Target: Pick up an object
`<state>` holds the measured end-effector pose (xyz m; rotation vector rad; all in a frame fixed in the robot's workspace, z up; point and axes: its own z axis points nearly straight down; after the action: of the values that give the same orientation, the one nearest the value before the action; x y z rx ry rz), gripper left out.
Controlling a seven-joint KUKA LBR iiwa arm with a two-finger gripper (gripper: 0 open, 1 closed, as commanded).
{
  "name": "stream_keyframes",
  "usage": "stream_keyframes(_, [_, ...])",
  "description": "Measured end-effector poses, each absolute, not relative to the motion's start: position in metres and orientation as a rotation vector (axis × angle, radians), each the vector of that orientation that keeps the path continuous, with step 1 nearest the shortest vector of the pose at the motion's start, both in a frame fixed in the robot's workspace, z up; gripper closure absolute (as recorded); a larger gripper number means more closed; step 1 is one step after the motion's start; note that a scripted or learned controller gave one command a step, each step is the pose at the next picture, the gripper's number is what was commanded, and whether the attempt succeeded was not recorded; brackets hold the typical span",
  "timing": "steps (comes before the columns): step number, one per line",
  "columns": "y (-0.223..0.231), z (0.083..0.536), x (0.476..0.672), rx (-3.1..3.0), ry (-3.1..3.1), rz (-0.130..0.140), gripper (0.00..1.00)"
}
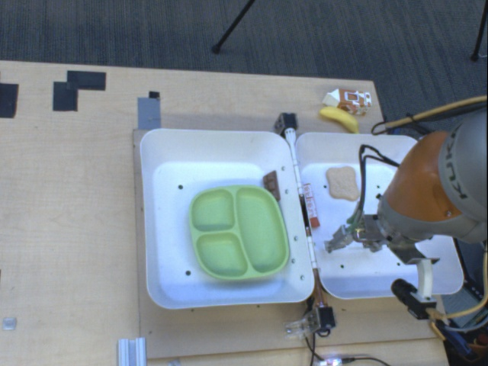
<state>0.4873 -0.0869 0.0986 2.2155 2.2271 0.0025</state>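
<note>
The wooden bench (69,227) carries two shallow white bins side by side; the left bin (164,227) holds a green divided plate (238,233) with three compartments, and a small brown object (271,181) lies just beside the plate's upper right edge; the right bin (358,280) holds a tan, bread-like piece (342,182) near its upper wall; the arm (427,185) reaches over this bin, its gripper (343,239) low above the bin floor, below the tan piece and apart from it; whether it is spread or closed cannot be told; a banana (338,117) lies on the bench beyond the bins.
</note>
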Motion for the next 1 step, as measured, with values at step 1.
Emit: stream_keyframes(1, [-0.0866,0.1093,0.4889,2.211,2.228,0.007,1.00])
